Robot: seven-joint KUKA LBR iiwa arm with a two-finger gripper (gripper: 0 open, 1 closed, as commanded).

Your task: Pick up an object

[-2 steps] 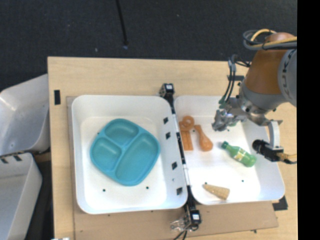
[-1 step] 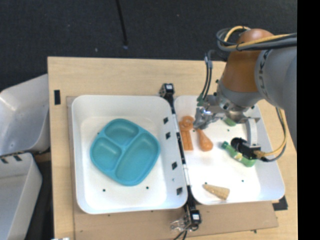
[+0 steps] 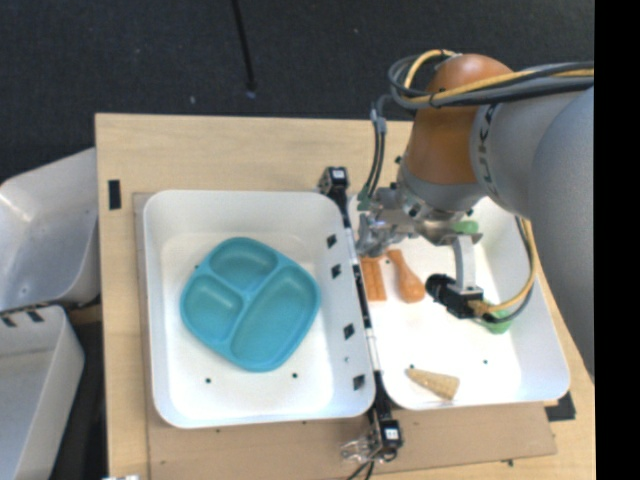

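Note:
My gripper [image 3: 380, 236] hangs low at the left edge of the right bin [image 3: 520, 368], under the orange wrist band [image 3: 455, 118]. Just below it lie an orange stick [image 3: 373, 279] and an orange carrot-shaped piece [image 3: 406, 276], side by side on the bin floor. Whether the gripper touches either of them I cannot make out. A tan cone-shaped piece [image 3: 434, 382] rests near the right bin's front edge, well apart from the gripper.
The left bin [image 3: 160, 368] holds a teal divided plate [image 3: 250, 303]. A black plug on a yellow-green cable [image 3: 460, 298] hangs from the wrist over the right bin. The ridge between the bins [image 3: 358, 308] runs just left of the gripper.

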